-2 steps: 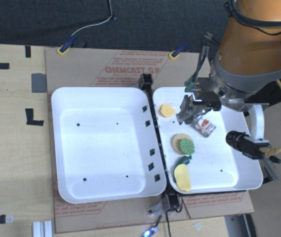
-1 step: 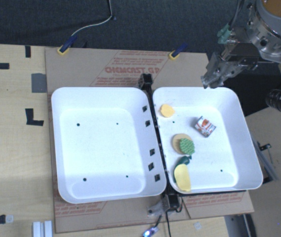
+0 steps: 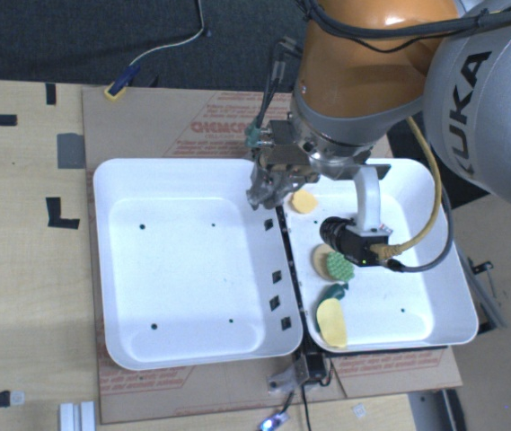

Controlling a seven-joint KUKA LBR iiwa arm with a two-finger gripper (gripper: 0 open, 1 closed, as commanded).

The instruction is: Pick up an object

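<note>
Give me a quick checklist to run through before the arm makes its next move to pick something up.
1. Objects available in the right bin: ok; yellow round piece, green piece and yellow oblong piece lie there.
2. Gripper location: ok; near the divider between the bins, beside the yellow round piece.
3. Object between the fingers: cannot tell.
4. Cable clear of objects: cannot tell; it loops above the right bin.
5. Left bin rim unobstructed: ok.
</note>
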